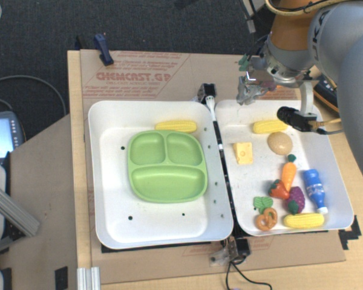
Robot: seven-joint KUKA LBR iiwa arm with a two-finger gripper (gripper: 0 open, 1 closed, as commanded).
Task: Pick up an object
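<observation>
My gripper (249,95) hangs over the back rim of the right bin (339,180), near its left corner, with nothing visibly in it. Just right of and nearer than it lies a yellow corn cob (269,126), with a tan egg (279,142) and a yellow cheese wedge (244,153) close by. Toward the front lie a carrot (288,173), a blue bottle (314,189), a red fruit (279,190), purple grapes (296,199), a green broccoli piece (263,203), a pretzel (267,220) and another yellow cob (304,220).
The left bin (103,180) holds a green divided plate (167,165) and a yellow corn cob (176,126) behind it. A black divider strip (221,162) runs between the bins. A black part (296,118) juts over the right bin's back right.
</observation>
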